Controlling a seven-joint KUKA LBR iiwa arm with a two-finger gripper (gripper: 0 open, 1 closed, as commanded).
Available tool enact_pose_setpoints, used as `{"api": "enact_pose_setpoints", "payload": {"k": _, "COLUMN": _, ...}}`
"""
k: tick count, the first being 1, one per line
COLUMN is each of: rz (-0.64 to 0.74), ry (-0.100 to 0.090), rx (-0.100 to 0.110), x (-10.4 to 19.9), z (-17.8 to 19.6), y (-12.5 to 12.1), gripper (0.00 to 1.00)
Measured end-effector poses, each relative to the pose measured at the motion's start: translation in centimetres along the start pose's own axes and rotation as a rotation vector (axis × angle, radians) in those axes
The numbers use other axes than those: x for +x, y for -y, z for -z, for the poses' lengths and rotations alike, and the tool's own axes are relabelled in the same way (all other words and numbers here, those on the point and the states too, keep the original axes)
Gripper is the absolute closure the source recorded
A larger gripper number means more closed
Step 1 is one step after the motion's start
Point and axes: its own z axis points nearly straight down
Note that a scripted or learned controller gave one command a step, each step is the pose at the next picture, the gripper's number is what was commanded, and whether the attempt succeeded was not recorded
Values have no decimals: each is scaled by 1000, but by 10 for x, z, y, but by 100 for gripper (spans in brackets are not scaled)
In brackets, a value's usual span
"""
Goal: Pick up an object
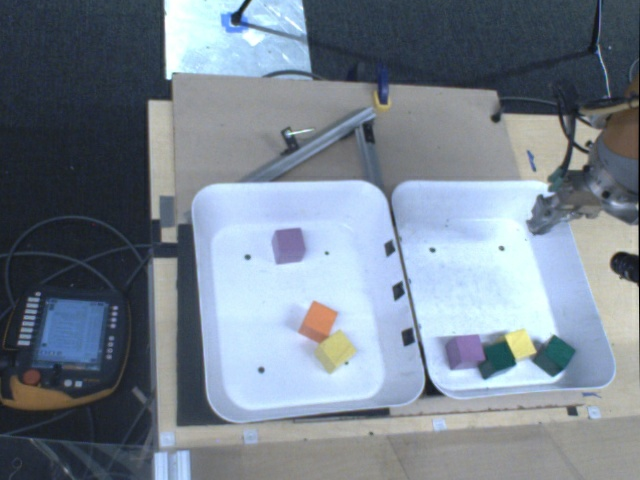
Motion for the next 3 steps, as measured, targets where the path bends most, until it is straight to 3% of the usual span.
{"api": "enact_pose_setpoints", "payload": {"k": 1, "rz": 0, "ry": 0, "rx": -1, "x": -1, "z": 51, "y": -2, "gripper": 100}}
{"api": "enact_pose_setpoints", "payload": {"k": 3, "rz": 6, "ry": -5, "rx": 7, "x": 114, "z": 50, "y": 0, "gripper": 100}}
